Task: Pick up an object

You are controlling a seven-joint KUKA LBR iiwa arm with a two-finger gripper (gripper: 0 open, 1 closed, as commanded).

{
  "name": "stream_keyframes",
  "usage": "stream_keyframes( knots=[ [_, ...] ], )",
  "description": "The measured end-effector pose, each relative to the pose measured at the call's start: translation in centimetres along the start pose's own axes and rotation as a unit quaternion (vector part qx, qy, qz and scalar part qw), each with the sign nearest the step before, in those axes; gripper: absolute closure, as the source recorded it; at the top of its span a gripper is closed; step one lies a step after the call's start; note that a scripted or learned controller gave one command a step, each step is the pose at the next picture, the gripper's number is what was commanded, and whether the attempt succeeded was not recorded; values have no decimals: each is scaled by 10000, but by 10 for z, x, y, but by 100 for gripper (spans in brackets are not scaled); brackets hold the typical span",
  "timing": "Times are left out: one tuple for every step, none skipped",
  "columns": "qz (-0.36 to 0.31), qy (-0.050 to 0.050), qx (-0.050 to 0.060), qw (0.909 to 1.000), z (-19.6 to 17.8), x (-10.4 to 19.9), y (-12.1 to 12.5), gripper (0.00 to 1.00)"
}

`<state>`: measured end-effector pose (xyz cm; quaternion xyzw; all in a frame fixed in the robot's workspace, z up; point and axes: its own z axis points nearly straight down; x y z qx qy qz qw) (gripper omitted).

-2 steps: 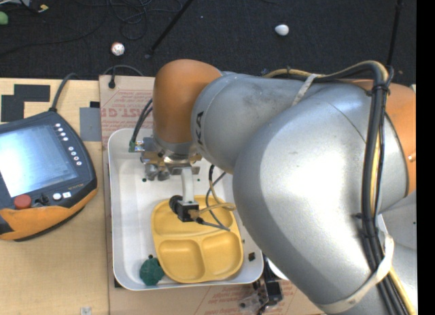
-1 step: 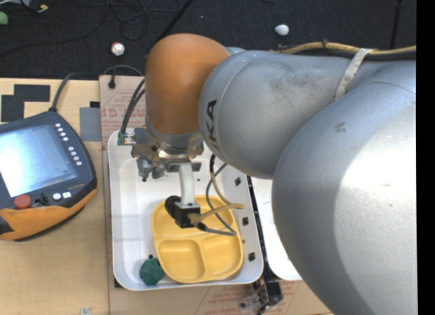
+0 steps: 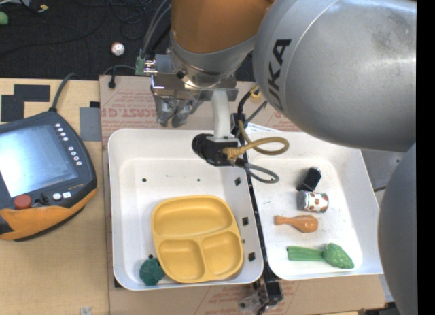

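My gripper (image 3: 175, 118) hangs over the far rim of the left bin (image 3: 129, 171), above cardboard at the back, with nothing visible in it. A yellow divided plate (image 3: 197, 239) lies in the left bin's front half. A small dark green lump (image 3: 151, 271) rests at the plate's front left corner. In the right bin (image 3: 353, 198) are a small black block (image 3: 310, 178), a white and red can on its side (image 3: 313, 201), an orange drumstick-shaped toy (image 3: 297, 222) and a green broccoli-like toy (image 3: 319, 254).
A black fitting with a tan looped cable (image 3: 234, 149) sits on the divider between the bins at the back. A teach pendant (image 3: 41, 171) lies on the bench to the left. The large grey arm (image 3: 340, 55) covers the upper right.
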<state>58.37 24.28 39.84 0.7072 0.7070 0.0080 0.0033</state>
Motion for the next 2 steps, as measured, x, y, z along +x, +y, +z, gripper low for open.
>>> stream_keyframes(
  knots=[
    [7, -54, 123, 9999, 93, 0, 49, 100],
    [-11, -1, 27, 10000, -49, 1, -7, 100]
  ],
)
